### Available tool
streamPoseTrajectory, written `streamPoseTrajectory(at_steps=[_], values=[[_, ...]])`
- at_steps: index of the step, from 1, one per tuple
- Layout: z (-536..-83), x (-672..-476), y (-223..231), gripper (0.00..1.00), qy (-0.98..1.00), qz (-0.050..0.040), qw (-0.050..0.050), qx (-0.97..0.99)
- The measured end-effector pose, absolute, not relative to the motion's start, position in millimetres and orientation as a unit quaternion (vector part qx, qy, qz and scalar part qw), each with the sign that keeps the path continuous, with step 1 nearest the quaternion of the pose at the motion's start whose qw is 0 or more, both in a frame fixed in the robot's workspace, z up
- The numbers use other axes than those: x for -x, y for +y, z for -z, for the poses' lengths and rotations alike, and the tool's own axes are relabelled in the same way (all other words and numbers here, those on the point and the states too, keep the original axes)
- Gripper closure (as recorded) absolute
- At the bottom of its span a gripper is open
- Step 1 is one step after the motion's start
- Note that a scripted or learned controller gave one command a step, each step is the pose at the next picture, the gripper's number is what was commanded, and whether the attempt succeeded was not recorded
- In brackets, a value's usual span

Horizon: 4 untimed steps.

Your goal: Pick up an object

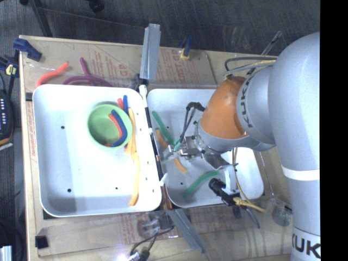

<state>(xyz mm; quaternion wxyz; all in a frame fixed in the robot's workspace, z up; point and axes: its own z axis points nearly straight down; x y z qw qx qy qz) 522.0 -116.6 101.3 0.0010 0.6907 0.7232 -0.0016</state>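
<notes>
My gripper [181,149] hangs low over the left part of the right bin [173,98], under the orange band of the arm. Close around it lie a green stick [162,126] up-left, a short orange stick [180,165] just below, and a curved green stick [199,182] toward the bin's front. Another orange stick [161,140] rests against the bin's left wall. I see nothing clearly held between the gripper's tips. The arm hides the right half of this bin.
The left bin [65,167] holds a green bowl [110,125] with a red piece [116,120] and a blue piece [124,104] in it, and yellow-orange sticks [134,181] by its right wall. Orange [52,73] and purple [87,80] sticks lie behind it on the bench.
</notes>
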Motion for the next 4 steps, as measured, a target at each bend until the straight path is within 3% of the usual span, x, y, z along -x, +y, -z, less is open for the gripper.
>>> streamPoseTrajectory(at_steps=[1,2,3,4], values=[[-110,-521.7,-116,1.00,0.726,0.0027,0.001,-0.688],[-192,-586.5,-79,1.00,0.676,0.0008,-0.001,-0.737],[-192,-586.5,-79,0.00,0.676,0.0008,-0.002,-0.737],[-94,-590.8,-110,0.00,0.706,0.0031,0.005,-0.708]])
